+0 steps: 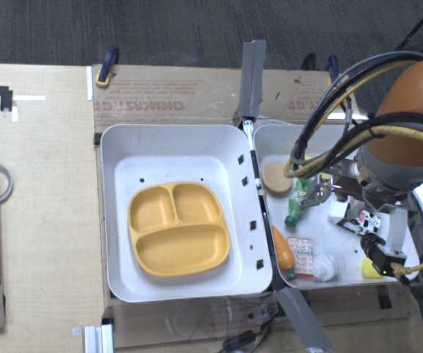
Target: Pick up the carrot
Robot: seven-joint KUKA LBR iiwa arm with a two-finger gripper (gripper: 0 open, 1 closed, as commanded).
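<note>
— While the arm (401, 149) reached in from the right, where did it hang?
— Over the right half of the right bin (274, 147). Its gripper (320, 192) sat near the bin's middle, but cables crossed it, and I could not tell whether it was wide or narrow.
— And the left bin (123, 160)?
— It held one yellow divided plate (179, 228), lying flat near the middle.
— Where was the carrot (282, 248)?
— It lay in the right bin along the left wall, near the front left corner, with its green end toward the front edge. It was apart from the gripper, with nothing gripping it.
— What lay around it?
— A red and white packet (301, 254) lay just beside it, on its right. A green bottle (295, 206) lay farther back, beside the gripper. A round tan disc (276, 176) rested behind that, close to the left wall. A small yellow thing (370, 269) sat by the front right corner.
</note>
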